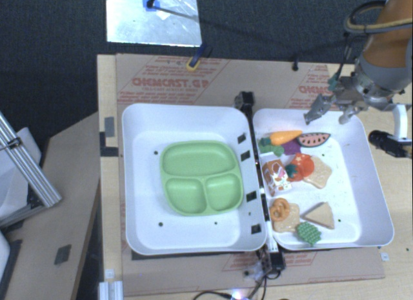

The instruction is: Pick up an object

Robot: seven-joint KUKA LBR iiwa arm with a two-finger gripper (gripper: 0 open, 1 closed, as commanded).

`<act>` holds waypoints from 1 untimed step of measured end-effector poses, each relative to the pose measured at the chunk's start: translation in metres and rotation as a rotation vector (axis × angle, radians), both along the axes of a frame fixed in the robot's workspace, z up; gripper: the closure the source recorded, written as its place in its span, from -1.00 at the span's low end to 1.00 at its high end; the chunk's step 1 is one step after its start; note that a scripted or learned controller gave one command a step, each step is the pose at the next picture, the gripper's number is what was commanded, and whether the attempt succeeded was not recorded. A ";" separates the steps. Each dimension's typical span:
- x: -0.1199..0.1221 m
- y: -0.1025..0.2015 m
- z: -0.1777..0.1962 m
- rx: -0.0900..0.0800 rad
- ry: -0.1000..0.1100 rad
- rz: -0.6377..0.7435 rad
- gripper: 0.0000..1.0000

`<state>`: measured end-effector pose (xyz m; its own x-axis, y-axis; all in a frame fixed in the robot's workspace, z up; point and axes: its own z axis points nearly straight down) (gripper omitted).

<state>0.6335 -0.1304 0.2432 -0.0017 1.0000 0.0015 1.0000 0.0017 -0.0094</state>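
Note:
My gripper point(332, 113) hangs open over the far edge of the right bin point(361, 182), with nothing between its fingers. Just below it lie a watermelon slice point(313, 140) and a carrot point(284, 137). Further down the bin are a purple piece point(292, 147), green pieces point(266, 144), a tomato point(301, 164) on a toast slice point(319, 173), a small printed carton point(276, 177), a pretzel point(280, 209), a wedge of bread point(320, 215) and a green knobbly toy point(308, 232).
The left bin point(145, 137) holds a green three-compartment plate point(199, 177). A black hinge strip point(253, 163) divides the two bins. A metal plate point(153, 8) lies on the dark floor beyond the bench, and a black fixture point(387, 142) sits at the right.

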 end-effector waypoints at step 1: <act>0.002 0.000 0.007 -0.002 -0.012 0.002 -1.00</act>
